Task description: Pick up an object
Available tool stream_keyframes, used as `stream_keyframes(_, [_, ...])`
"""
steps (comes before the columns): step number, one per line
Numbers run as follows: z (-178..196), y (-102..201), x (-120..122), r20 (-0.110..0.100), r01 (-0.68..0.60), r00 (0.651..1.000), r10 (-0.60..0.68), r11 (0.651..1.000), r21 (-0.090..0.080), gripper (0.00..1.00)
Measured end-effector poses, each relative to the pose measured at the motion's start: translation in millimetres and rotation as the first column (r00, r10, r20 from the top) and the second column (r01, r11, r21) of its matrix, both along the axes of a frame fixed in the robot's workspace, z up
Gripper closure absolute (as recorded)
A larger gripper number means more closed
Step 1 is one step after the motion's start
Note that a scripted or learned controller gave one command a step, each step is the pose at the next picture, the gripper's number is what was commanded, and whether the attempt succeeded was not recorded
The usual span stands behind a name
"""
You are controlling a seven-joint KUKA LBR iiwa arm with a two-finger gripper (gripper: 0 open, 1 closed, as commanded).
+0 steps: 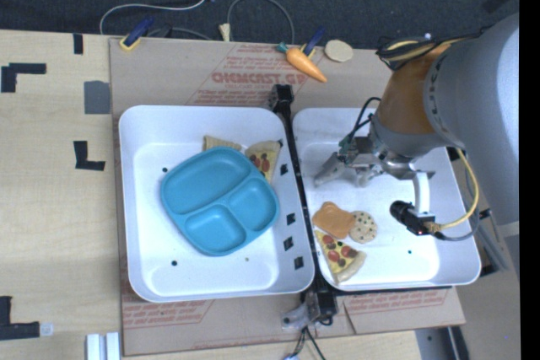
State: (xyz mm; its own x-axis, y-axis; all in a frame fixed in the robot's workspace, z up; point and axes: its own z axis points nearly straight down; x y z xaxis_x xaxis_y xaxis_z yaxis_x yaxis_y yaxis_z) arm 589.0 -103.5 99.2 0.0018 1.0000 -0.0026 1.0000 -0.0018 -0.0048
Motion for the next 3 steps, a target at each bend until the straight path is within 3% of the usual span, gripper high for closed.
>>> stream_keyframes(1, [-11, 10, 73, 0.008, -0.006, 1.000, 0.006, 1.000, 0.001, 0.00])
stream_keyframes(2, [-8, 9, 73, 0.003, -0.003, 1.000, 0.003, 1.000, 0.001, 0.00])
stream_keyframes(3, [92, 77, 46, 0.012, -0.008, 1.000, 0.008, 1.000, 0.003, 0.00])
